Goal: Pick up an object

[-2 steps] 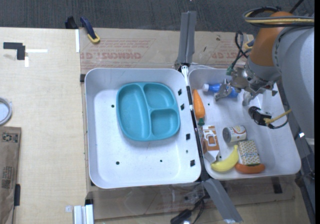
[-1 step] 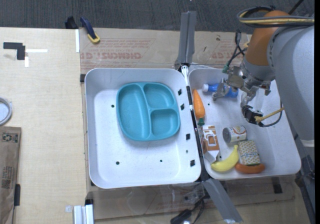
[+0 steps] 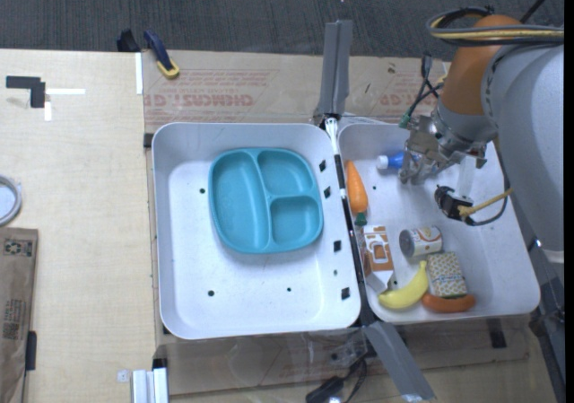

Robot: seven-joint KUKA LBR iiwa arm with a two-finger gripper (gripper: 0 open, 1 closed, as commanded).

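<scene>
A: Camera view, quick read. Gripper (image 3: 415,168) sits low in the right bin (image 3: 502,302), near its back wall, just right of a small white and blue thing (image 3: 391,161). Can't tell how wide the claw is, or if it has anything; nothing visibly lifted w/ it.

B: So which obj is it after?

A: My guess, the white/blue one, since it's closest. Too small to ID, maybe a little bottle. Risk: it's tucked near the back wall, so a finger could nudge it away or push it vs. the wall instead of straddling it.

B: Other hazards?

A: A black cable w/ a yellowish end (image 3: 457,204) loops just below the wrist, hanging over the bin floor. Could drag across items if the arm sweeps toward the front. Also the carrot (image 3: 357,188) lies along the divider, close on the left; a wide approach might clip it.

B: Contents, both bins?

A: Right bin: carrot by the divider, orange/white carton (image 3: 378,249) below it, small can on its side (image 3: 421,240) mid-bin, banana (image 3: 405,290) at the front, a speckled sponge-like block (image 3: 446,275) resting on smth orange-red (image 3: 447,303). Banana and that stack are nearly touching, so a grab there could catch two at once.

B: Left bin?

A: Left bin (image 3: 179,302) holds just a teal divided plate (image 3: 266,199), three compartments, nothing in them. Well apart from the gripper.
</scene>
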